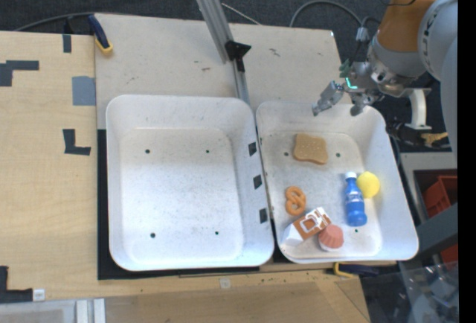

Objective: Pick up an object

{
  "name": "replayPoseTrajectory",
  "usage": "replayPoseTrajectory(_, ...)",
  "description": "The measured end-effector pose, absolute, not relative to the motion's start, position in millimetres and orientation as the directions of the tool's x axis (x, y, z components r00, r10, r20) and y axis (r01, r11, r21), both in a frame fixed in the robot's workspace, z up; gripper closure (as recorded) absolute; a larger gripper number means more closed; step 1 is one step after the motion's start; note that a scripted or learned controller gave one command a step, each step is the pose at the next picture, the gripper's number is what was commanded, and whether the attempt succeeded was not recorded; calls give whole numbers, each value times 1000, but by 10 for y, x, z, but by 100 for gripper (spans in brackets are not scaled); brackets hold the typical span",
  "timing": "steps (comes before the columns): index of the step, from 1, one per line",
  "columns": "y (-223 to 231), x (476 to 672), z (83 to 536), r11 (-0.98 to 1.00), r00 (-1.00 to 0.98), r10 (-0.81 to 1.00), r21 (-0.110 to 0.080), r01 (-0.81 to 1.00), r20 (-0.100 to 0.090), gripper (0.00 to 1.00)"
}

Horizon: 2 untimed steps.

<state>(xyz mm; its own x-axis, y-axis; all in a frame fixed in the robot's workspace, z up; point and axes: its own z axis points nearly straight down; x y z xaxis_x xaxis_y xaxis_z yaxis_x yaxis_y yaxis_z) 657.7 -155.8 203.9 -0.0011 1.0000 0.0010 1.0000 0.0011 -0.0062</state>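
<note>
My gripper (340, 104) hangs over the far edge of the right bin (393, 165), open, its two fingers spread with nothing between them. Below it in that bin lies a slice of brown toast (310, 149). Further toward the front sit an orange pretzel (295, 199), a blue bottle with a white cap (354, 199), a yellow lemon-like ball (368, 183), a small orange and white box (311, 223) and a reddish round piece (331, 238).
The left bin (178, 180) stands beside the right one. A slanted metal pole (216, 16) runs down to the gap between the bins. Cables lie on the dark floor behind the bench.
</note>
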Motion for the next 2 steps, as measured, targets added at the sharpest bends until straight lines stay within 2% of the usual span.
replayPoseTrajectory(1, -1559, 6588, 2072, 2, -2, 1000, -2, 1000, -1, 0)
replayPoseTrajectory(2, -1548, 6572, 1637, 2, -2, 1000, -7, 1000, 0, 0)
